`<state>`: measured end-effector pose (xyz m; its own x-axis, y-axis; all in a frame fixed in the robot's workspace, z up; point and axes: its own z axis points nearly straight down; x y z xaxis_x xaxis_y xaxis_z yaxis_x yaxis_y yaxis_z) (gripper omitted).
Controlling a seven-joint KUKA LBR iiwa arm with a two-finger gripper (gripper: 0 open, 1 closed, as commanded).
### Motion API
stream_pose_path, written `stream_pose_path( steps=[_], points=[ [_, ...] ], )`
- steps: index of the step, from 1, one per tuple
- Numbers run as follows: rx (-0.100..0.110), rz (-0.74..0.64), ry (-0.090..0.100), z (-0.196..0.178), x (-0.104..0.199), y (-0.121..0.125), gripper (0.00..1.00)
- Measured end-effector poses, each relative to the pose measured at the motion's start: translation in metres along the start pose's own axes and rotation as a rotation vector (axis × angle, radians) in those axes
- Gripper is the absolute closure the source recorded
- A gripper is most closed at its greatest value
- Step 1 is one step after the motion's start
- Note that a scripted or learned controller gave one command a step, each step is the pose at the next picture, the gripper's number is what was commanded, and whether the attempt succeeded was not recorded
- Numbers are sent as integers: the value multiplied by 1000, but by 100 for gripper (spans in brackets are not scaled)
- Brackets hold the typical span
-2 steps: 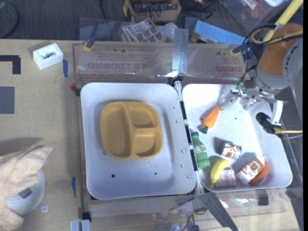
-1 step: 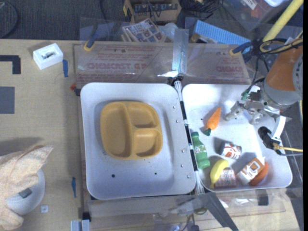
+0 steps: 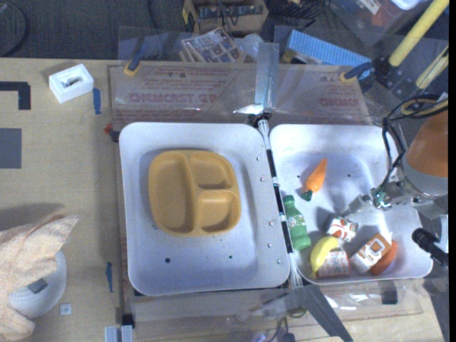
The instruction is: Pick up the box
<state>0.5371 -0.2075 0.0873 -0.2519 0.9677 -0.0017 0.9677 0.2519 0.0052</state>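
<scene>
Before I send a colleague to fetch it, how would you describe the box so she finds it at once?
Look in the right-hand white bin, at its near corner beside the arm. The box is the small orange-and-white carton there, tilted, with an orange-red round object right beside it. Unlike the yellow lemon-like piece and green bottle nearby, it has flat printed faces.

You see an evenly lit, fairly bright scene under soft overhead light. The white bins (image 3: 206, 276) glare mildly, and the clear plastic sheet (image 3: 242, 95) behind them catches reflections. Shadows are faint and short. Detail is soft throughout, and straight edges bow slightly toward the frame's borders.
</scene>
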Motion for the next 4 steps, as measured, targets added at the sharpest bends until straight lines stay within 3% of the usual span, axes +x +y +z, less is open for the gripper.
stream_pose_path(
  steps=[1, 2, 3, 4],
  points=[
    [-5, 4, 7, 1, -28, 71, 0],
    [12, 83, 19, 1, -37, 118, 0],
    [-3, 263, 13, 0, -28, 82, 0],
    [1, 464, 2, 1, -2, 37, 0]
  ],
)
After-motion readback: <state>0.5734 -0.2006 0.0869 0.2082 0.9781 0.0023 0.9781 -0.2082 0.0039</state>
